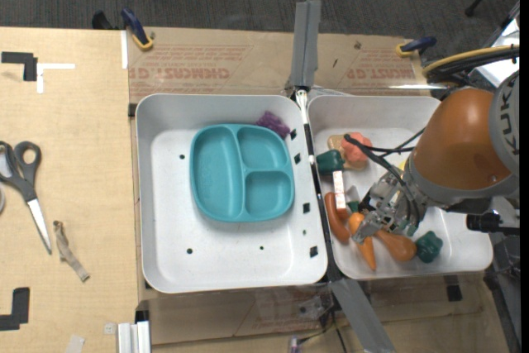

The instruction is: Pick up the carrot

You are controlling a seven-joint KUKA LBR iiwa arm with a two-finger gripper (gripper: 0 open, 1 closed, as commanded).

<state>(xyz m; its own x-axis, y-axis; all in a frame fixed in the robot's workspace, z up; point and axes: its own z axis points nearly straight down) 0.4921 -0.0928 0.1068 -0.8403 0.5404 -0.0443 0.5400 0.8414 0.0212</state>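
The carrot (366, 250) lies in the right bin (463, 260), crowded by orange toys. The end effector (382, 215) is lowered just above it; its opening cannot be told. A neighbouring toy could be seized instead.

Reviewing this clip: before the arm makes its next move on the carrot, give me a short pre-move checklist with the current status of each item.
1. Carrot located in the right bin, near its front wall: ok.
2. Gripper over the right bin, just above the toy pile: ok.
3. Carrot between the fingers: cannot tell.
4. Carrot free of neighbours: not ok; an orange pear-shaped toy and a red piece crowd it.
5. Teal plate in the left bin, out of the way: ok.
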